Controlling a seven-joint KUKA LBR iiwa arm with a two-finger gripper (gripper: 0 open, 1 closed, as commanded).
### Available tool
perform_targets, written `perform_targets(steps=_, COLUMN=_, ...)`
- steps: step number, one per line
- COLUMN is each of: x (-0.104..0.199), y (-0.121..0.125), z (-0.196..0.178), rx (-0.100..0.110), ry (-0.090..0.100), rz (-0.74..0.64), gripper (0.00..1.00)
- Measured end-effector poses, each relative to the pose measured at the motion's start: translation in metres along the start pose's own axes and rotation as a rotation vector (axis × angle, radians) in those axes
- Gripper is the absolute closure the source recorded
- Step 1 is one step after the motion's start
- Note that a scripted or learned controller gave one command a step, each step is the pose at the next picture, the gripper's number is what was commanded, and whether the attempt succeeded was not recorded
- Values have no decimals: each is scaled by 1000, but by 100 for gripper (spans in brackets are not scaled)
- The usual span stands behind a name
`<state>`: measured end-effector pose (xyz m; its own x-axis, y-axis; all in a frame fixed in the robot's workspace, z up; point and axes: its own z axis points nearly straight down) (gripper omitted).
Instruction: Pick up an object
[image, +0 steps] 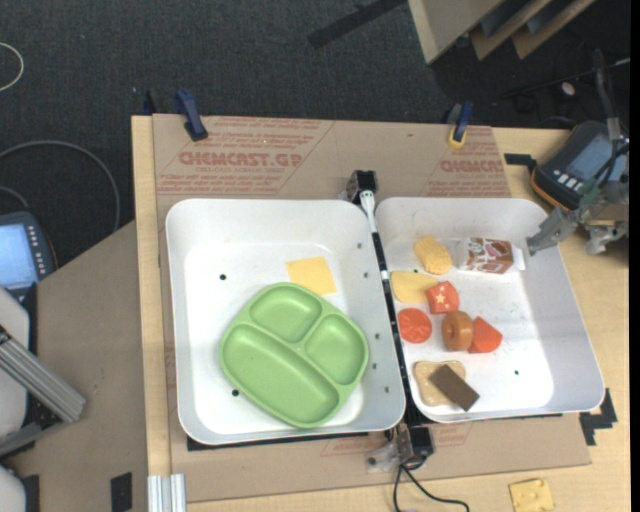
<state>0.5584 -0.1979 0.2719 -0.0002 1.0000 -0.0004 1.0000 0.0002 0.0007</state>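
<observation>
The gripper (572, 224) hangs over the far right corner of the right bin (560, 330); whether it is spread or pressed together cannot be told. Toys cluster along that bin's left side: packet (488, 254), star cube (442, 297), tomato (414, 324), toast (447, 384). The left bin (195, 300) holds a green plate (293, 352) and, at its far side, a cheese slice (311, 274).

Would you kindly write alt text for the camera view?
Two white bins sit side by side: the left bin holds a green divided plate and a yellow cheese slice; the right bin holds small toy foods. The gripper hovers at its upper right edge.
</observation>
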Motion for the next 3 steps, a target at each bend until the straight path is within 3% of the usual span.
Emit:
perform_targets(steps=1, x=85, y=-34, z=94, rx=13, ry=7, rz=-6, gripper=0)
perform_targets(steps=2, x=85, y=-26, z=192, rx=4, ry=2, rz=1, gripper=0)
perform_targets(steps=3, x=84, y=-24, z=175, rx=-6, ry=-1, rz=2, gripper=100)
